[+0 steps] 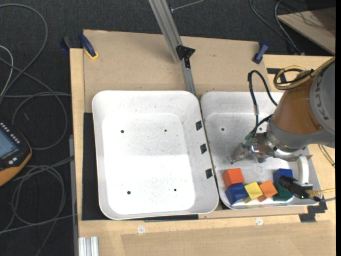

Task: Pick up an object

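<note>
Nothing is yet seen held by the gripper, whose state cannot be told, poised in the right bin just above the orange block among 5 blocks.

1 fixed camera looks down on the table from above, tilted so the far edge sits toward the top of the frame and the near edge runs along the bottom. It stands far enough back to take in both white bins whole, the left bin and the right bin, along with dark floor and loose cables beyond the table's left and far sides. The arm enters from the right edge, cut off by the frame. A slanted metal pole crosses the upper middle.
</note>
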Controlling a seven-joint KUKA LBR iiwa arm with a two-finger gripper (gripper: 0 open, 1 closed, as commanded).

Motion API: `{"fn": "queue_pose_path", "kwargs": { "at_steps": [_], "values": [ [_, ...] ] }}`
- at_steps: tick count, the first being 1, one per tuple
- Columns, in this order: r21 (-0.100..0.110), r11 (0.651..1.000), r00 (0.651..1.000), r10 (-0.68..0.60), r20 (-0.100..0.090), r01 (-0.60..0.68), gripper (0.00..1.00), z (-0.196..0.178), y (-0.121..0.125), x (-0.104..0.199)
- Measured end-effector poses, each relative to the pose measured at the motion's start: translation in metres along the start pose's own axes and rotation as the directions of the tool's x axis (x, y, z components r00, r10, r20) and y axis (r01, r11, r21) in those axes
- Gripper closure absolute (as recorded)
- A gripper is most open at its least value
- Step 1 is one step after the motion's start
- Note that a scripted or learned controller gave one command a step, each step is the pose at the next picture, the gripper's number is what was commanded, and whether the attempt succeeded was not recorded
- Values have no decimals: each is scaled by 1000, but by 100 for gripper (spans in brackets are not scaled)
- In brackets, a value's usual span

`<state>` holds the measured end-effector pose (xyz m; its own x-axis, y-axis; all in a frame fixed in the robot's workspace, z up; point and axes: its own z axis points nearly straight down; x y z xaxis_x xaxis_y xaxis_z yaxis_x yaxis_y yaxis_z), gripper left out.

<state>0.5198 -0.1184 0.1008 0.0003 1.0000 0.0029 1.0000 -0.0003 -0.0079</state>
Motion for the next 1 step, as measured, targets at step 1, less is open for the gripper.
{"fn": "queue_pose_path", "kwargs": {
  "at_steps": [1],
  "values": [
    [-9, 1000, 1000, 0, 1, 0, 100, -14, 2, 0]
  ]
}}
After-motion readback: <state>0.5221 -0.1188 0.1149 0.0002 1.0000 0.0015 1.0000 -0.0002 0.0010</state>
